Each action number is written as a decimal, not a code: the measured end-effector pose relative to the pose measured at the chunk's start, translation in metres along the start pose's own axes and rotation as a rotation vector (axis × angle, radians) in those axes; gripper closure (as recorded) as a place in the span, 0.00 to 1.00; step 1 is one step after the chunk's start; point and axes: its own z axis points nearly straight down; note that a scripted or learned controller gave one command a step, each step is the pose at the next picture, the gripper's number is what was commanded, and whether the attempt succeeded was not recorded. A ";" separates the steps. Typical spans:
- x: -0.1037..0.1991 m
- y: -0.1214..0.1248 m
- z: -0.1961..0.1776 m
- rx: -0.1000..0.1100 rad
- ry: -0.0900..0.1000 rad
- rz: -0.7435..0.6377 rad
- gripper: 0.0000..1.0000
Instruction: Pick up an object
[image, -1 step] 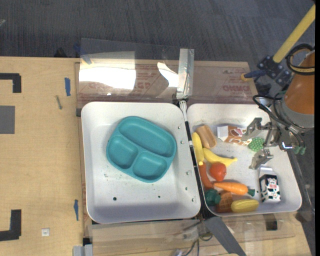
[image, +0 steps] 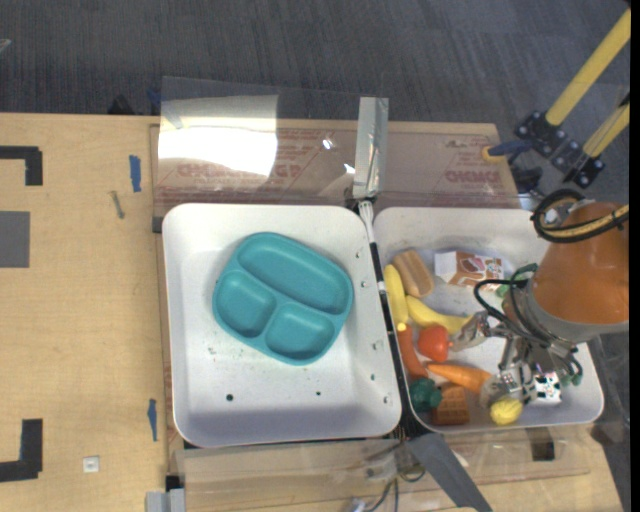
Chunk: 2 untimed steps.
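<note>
While the gripper (image: 522, 375) hangs low over the right bin (image: 590, 400), you should commit to one toy and come straight down on it. The yellow lemon (image: 505, 411) lies just beneath and the carrot (image: 460, 376) just to its left, both crowded by the tomato (image: 433, 343) and banana (image: 438, 316). You cannot tell how the gripper is set, nor whether it touches anything. The teal divided plate (image: 284, 297) sits alone in the left bin (image: 200, 390).

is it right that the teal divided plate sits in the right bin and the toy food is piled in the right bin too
Not quite. The camera view shows the teal plate in the left bin; the toy food is indeed piled in the right bin.
</note>
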 end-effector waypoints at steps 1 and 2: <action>-0.082 -0.040 -0.017 -0.002 0.001 -0.250 0.00; -0.040 -0.007 0.007 0.003 -0.004 -0.170 0.00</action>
